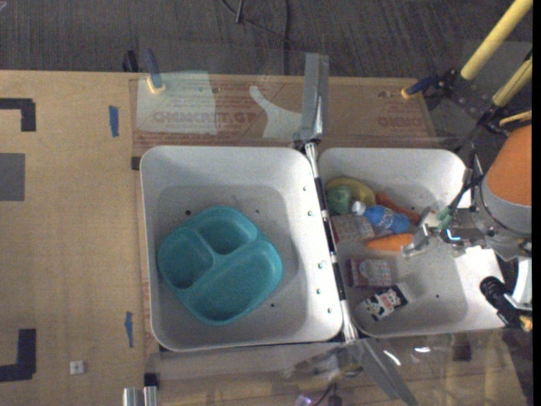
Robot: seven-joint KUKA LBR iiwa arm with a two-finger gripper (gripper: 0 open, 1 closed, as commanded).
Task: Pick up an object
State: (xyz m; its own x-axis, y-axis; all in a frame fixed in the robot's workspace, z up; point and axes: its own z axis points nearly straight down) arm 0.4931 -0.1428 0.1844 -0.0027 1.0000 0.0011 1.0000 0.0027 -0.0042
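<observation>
So left white bin (169,184) holds a teal divided plastic tray (220,265); right white bin (439,163) has an orange carrot-shaped toy (389,244) beside the gripper (423,237), jaws unclear, can't tell.

Toys (372,222) crowd right bin's (439,303) left; right floor bare

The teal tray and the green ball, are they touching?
Apart. The camera view shows the teal tray lying in the left bin and the green ball in the right bin, with the bins' walls between them.

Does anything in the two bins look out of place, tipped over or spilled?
Nothing stands out. The teal sectioned plastic tray lies flat but slanted in the left white bin. Small items, among them an orange carrot-shaped toy, lie jumbled in the right white bin.
</observation>
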